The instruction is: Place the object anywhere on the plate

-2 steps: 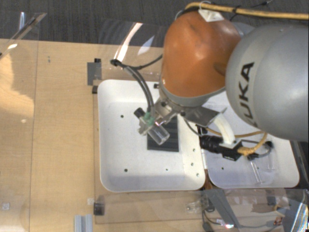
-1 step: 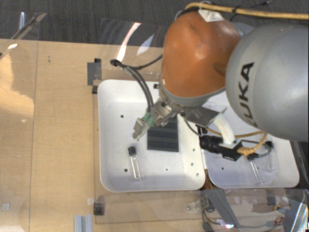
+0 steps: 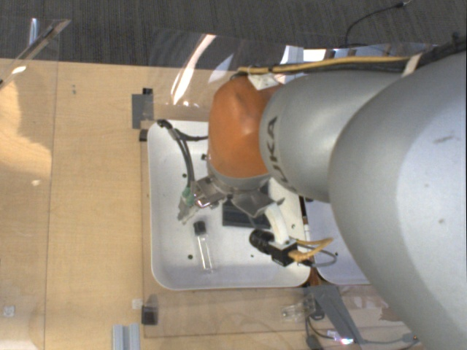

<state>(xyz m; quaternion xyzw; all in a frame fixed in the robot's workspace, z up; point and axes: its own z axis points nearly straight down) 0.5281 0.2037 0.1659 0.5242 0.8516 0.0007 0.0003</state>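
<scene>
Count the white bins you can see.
2. The left bin lies mostly in view below the arm; only a corner of the right bin shows beside it.

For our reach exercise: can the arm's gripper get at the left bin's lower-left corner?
Probably yes: the gripper hangs over that bin, near the corner, with just bare white floor between them.

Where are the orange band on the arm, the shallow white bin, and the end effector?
orange band on the grey arm (image 3: 233, 133), camera view, its rounded front
shallow white bin (image 3: 169, 268), camera view, bare floor near its lower left corner
end effector (image 3: 203, 257), camera view, between its fingertips
</scene>
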